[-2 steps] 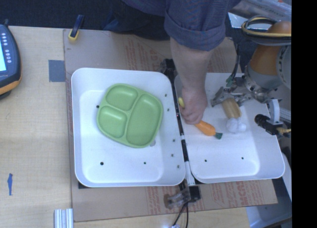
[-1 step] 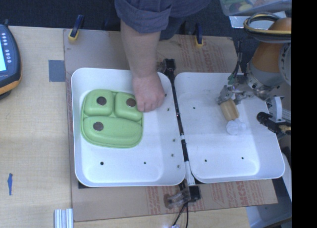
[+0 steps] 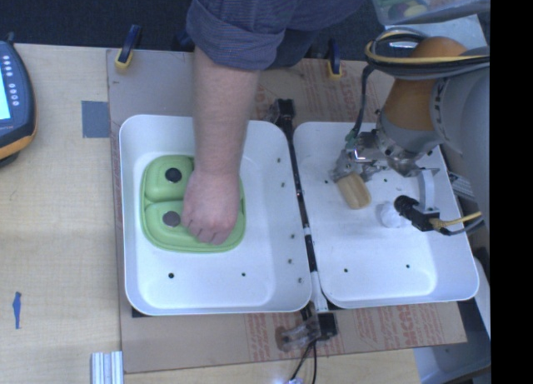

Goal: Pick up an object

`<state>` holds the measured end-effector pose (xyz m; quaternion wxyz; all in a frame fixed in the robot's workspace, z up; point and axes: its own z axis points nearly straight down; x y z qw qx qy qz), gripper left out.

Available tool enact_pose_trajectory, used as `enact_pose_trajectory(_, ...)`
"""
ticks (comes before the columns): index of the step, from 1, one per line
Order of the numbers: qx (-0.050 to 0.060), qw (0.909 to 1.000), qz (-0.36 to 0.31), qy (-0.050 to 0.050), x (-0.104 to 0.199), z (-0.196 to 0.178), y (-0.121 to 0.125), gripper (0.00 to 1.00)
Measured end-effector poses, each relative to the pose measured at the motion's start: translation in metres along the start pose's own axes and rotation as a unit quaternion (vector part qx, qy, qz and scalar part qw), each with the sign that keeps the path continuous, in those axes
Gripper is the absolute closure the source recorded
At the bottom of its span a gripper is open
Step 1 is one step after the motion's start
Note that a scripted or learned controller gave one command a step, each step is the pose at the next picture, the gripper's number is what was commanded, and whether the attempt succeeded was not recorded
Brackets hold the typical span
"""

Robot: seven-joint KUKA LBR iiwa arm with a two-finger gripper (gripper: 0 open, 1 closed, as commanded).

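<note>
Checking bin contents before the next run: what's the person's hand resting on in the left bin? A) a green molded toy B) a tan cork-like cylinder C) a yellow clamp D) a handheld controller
A: the person's hand rests on the green molded toy in the left bin; the tan cylinder lies in the right bin, near the gripper.
</note>
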<state>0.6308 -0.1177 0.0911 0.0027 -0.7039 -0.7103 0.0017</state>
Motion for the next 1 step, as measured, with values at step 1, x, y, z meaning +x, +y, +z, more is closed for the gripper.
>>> enact_pose_trajectory(1,-0.001,1.0000,0.000,0.001,0.0636,-0.1046,-0.0722,1.00)
